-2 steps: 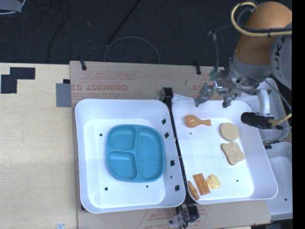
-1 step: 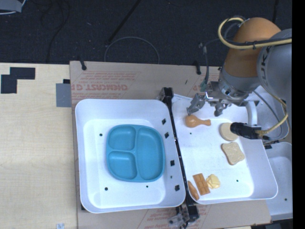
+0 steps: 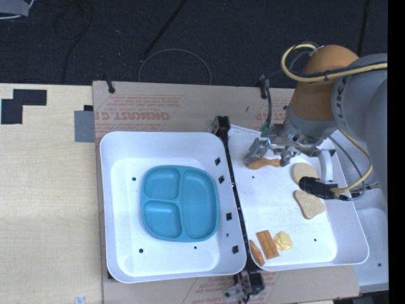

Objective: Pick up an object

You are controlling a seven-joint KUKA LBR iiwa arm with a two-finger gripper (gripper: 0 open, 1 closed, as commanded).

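My gripper (image 3: 268, 153) hangs over the back left part of the right bin (image 3: 354, 246). It is open, and its fingers stand just above an orange-brown curved food piece (image 3: 262, 164) lying on the bin floor. Nothing is visibly held between the fingers. A pale round bread piece (image 3: 303, 171) and a tan bread slice (image 3: 309, 204) lie to the right of it. Near the front of the bin are a brown wafer (image 3: 266, 244), a yellow lump (image 3: 283, 240) and a thin orange stick (image 3: 255, 253).
The left bin (image 3: 120, 258) holds a blue divided plate (image 3: 178, 202). A black divider (image 3: 230, 189) runs between the two bins. The arm's wrist and a black cable fitting (image 3: 318, 187) hang over the right bin's back right.
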